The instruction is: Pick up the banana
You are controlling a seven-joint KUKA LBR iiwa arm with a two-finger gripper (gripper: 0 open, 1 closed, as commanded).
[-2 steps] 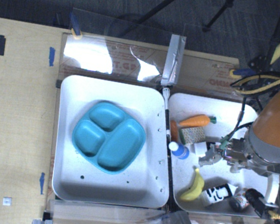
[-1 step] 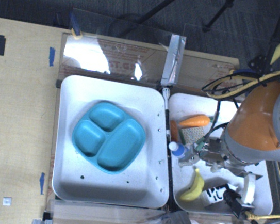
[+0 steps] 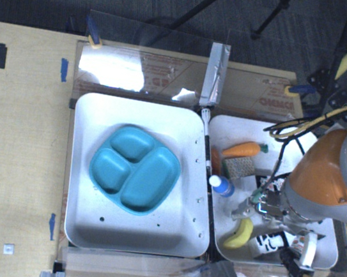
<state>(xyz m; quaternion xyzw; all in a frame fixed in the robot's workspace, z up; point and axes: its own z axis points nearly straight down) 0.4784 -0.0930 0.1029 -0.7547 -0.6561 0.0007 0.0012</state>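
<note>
The grey KUKA arm with its orange wrist band [image 3: 324,170] reaches into the right-hand shallow white bin [image 3: 330,255] on the wooden desk [image 3: 11,143]. Its jaws [image 3: 265,209] sit just right of the curved yellow banana [image 3: 239,233], which lies near the bin's front left corner; how wide they stand cannot be told. Behind the banana lie a white bottle with a blue cap [image 3: 221,186] and an orange carrot [image 3: 241,150]. The left-hand white bin [image 3: 78,217] carries a blue three-compartment plastic plate [image 3: 135,169].
</note>
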